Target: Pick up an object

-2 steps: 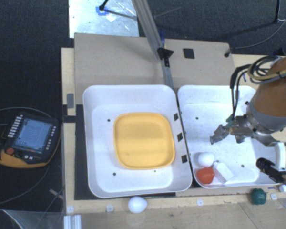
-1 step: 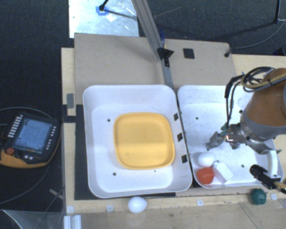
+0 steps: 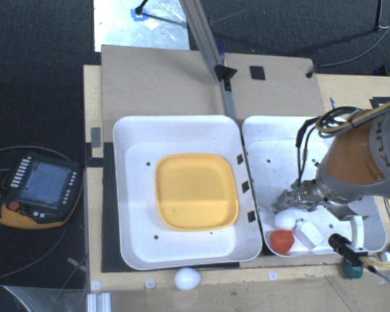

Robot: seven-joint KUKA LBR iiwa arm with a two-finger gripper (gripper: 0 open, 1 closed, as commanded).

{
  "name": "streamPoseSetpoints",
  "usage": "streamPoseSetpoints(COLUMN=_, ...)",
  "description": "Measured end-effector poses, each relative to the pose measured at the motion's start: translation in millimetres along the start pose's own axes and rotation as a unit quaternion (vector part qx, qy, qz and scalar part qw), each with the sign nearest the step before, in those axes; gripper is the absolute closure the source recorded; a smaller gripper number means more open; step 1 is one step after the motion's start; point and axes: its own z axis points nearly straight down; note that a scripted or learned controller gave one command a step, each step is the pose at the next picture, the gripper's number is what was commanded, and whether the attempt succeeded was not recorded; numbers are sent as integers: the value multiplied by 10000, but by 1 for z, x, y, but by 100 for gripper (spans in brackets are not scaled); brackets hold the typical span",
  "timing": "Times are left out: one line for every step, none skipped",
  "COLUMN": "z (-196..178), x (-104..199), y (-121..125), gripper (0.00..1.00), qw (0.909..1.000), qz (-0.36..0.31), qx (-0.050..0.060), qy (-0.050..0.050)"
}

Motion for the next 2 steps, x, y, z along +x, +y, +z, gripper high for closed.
streamPoseSetpoints(z=-12, x=0, y=1, gripper=100, qw=10000, qz=-1, qx=-21, qy=-1)
streamPoseSetpoints(z=-64, x=-2, y=-8, gripper=100, qw=10000, qz=0, qx=-37, qy=-5)
